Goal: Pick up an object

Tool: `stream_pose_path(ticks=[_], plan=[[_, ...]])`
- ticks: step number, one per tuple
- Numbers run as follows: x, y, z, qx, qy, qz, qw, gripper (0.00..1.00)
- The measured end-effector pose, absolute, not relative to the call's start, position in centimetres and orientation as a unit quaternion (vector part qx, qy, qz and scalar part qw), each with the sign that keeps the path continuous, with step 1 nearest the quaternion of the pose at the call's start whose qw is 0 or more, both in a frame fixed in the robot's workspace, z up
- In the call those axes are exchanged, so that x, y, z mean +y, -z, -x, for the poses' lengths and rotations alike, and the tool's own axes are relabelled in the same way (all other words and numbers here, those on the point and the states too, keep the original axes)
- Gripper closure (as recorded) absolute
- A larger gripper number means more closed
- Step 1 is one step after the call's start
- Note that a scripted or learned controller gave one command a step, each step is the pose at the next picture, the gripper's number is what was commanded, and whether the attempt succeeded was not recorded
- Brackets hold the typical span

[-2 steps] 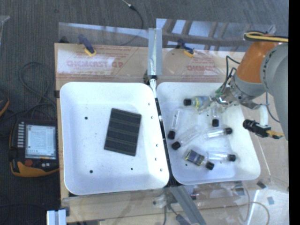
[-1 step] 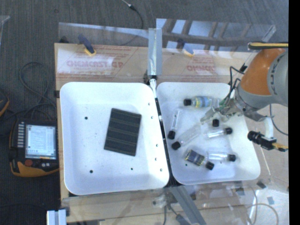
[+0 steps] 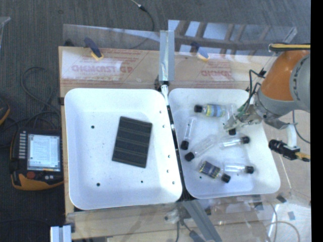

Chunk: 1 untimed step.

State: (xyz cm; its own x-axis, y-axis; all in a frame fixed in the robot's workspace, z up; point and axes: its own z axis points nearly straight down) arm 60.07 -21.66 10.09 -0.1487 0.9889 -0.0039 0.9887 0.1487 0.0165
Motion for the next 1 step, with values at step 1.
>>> stream_pose_path(ticks=[1], plan=[[-17.16, -19.56, -64.15, 0.748, 0.0006, -0.664, 0.001, 1.00]])
